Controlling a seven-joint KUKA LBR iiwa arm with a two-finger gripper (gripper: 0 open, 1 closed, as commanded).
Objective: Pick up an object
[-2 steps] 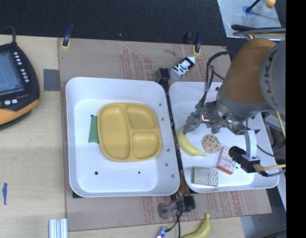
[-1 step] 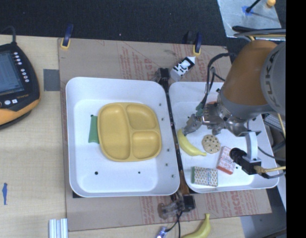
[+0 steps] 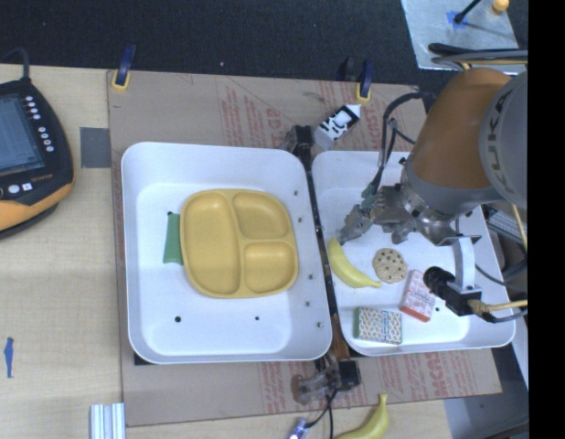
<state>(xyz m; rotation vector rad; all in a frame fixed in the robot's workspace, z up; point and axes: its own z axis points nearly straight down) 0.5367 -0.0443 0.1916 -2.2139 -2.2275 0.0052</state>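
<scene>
In the right bin (image 3: 342, 176) lie a yellow banana (image 3: 351, 266), a round speckled cookie (image 3: 389, 264), a red and white packet (image 3: 417, 295) and a small patterned box (image 3: 378, 325). My gripper (image 3: 374, 226) hangs over the middle of this bin, just above the banana and the cookie. Its fingers stand open with nothing between them. The grey wrist and orange band (image 3: 461, 131) cover the bin's right part.
The left bin (image 3: 145, 318) holds a yellow divided plate (image 3: 239, 242) with a green piece (image 3: 172, 238) showing at its left edge. A second banana (image 3: 369, 421) lies on the bench in front of the bins. A teach pendant (image 3: 22, 154) sits far left.
</scene>
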